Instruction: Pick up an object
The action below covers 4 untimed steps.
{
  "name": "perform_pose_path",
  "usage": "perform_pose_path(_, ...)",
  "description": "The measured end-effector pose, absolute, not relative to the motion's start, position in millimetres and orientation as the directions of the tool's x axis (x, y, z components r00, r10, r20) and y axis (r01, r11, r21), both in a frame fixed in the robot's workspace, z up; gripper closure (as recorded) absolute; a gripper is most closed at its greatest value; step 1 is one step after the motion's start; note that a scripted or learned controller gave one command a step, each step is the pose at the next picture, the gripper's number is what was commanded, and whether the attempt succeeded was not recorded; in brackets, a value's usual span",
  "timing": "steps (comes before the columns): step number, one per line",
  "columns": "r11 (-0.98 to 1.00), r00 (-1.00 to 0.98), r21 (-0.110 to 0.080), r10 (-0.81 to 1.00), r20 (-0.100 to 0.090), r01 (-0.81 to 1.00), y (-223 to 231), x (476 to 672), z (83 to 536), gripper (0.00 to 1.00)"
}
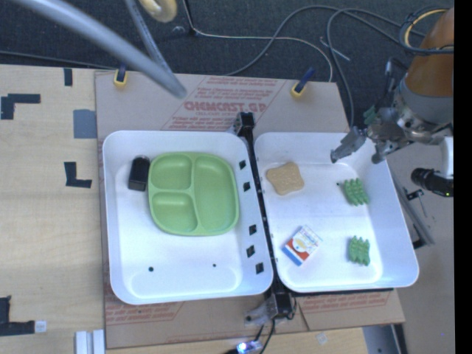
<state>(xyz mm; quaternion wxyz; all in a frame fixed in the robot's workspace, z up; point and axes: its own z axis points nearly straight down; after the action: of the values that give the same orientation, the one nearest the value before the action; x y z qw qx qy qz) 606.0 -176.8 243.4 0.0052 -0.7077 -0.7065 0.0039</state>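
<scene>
White twin bins on cardboard-topped bench. Lower right: green studded block (pixel 359 250), small carton (pixel 301 245). Mid-right: second green block (pixel 355 192), just below-left of gripper (pixel 364 150). Fingers spread, holding nothing, above right bin (pixel 398 220) upper edge.

Left bin (pixel 118 271): divided plate (pixel 194 193), small block (pixel 139 173) touching its left. Right bin (pixel 402 268): bread slice (pixel 285 178), carton (pixel 302 245), two studded pieces (pixel 355 192) at right.

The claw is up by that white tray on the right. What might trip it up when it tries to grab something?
The gripper hovers near the right bin's far rim, so it might clip the wall while descending. The nearest green piece is small and knobbly and could slip away. The tan slab lies flat, leaving little to pinch.
</scene>
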Motion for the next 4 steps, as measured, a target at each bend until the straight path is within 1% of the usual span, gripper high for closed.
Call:
perform_pose_path(1,0.001,-0.001,-0.001,1.000,0.000,1.000,-176,608.5,250,0.00)
perform_pose_path(2,0.001,-0.001,-0.006,1.000,-0.001,1.000,-180,606.0,206,0.00)
perform_pose_path(3,0.001,-0.001,-0.007,1.000,0.000,1.000,-177,604.0,141,0.00)
perform_pose_path(4,0.002,-0.002,-0.004,1.000,-0.001,1.000,-176,603.1,87,0.00)
